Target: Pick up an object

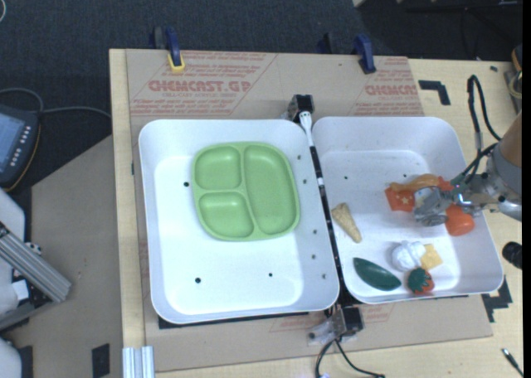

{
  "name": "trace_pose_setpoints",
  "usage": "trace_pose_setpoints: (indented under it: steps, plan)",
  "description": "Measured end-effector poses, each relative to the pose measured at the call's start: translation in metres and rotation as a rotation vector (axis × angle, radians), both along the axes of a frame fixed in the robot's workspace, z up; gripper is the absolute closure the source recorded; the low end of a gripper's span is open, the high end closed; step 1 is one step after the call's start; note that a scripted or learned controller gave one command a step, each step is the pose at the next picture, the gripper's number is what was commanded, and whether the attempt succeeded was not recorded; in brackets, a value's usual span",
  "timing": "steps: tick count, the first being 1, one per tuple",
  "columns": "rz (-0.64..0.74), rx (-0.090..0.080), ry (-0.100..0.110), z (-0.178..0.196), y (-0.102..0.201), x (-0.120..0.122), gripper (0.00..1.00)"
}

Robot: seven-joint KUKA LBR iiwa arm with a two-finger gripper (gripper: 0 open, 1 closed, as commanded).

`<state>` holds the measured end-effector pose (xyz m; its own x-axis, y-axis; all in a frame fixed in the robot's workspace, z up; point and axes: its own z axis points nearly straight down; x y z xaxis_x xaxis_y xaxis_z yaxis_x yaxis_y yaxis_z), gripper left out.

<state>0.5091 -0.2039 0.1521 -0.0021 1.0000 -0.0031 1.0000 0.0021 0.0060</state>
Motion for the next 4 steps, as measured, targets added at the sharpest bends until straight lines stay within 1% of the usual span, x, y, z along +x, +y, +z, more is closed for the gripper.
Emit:
trace_pose_setpoints:
  steps: [1,2,3,4]
  plan:
    - [-0.001,0.000,0.000,0.044,-0.004,-0.001,1.00]
    - [-0.001,0.000,0.000,0.075,-0.004,0.000,1.00]
    - [0.004,0.002,0.002,0.082,0.036,0.027,1.00]
    - [0.005,0.003,0.002,0.090,0.089,0.054,1.00]
